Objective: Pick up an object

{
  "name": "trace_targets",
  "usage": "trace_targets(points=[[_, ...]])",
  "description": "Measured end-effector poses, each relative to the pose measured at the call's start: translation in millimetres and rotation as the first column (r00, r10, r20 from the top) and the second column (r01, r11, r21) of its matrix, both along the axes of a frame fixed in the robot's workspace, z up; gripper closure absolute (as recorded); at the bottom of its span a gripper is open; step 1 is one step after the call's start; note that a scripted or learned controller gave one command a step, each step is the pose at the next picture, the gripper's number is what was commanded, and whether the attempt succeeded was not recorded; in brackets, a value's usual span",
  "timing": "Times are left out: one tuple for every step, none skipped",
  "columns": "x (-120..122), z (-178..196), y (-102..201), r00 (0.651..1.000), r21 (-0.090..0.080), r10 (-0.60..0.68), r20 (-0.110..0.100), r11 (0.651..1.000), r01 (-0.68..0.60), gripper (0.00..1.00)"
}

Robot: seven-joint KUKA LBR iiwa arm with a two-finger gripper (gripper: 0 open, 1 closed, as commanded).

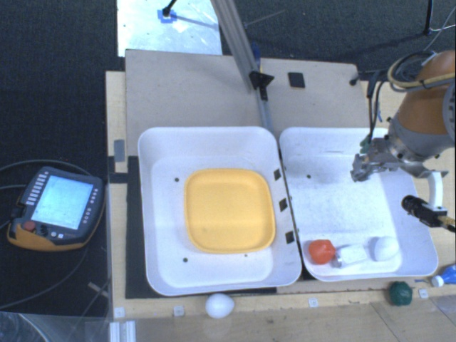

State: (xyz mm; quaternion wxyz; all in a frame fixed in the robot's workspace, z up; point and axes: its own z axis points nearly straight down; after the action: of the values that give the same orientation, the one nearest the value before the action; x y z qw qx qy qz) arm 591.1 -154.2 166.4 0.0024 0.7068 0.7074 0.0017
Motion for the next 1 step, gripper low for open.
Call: trace_targets(points=[[0.9,36.6,-0.1,1.000,0.000,0.000,-0.002,1.000,0.000,1.00]])
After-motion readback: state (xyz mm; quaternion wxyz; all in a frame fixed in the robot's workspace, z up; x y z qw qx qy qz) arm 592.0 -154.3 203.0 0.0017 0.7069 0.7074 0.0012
